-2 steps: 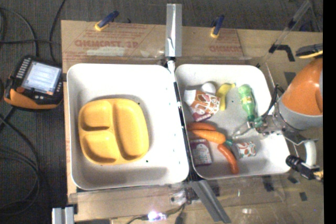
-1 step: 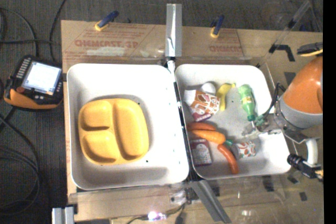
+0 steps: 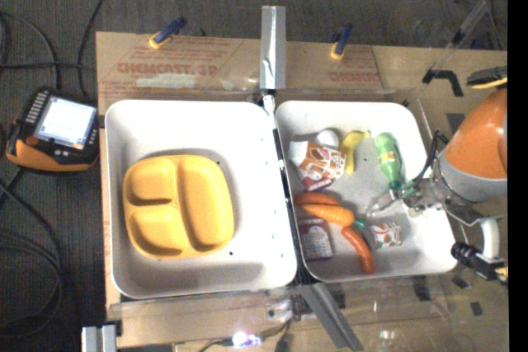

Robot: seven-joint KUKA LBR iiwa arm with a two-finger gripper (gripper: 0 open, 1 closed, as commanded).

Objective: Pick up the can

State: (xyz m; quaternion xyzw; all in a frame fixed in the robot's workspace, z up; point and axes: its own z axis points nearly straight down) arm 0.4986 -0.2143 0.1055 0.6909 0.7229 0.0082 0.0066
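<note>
The can (image 3: pixel 316 241), dark red with a pale label, lies near the front left corner of the right bin (image 3: pixel 412 115), just below an orange carrot (image 3: pixel 327 212). My gripper (image 3: pixel 396 199) hangs over the right half of that bin, between the green bottle (image 3: pixel 386 159) and a small red-and-white packet (image 3: pixel 386 235). It is about a hand's width to the right of the can and holds nothing that I can see. The grey wrist and orange band (image 3: pixel 483 148) come in from the right.
The right bin also holds a red-and-white carton (image 3: pixel 320 163), a white egg shape (image 3: pixel 328 138), a yellow banana (image 3: pixel 353 149) and a red chili (image 3: pixel 360 249) beside the can. A yellow divided plate (image 3: pixel 177 204) lies in the left bin (image 3: pixel 124 119). A teach pendant (image 3: pixel 54 130) sits at far left.
</note>
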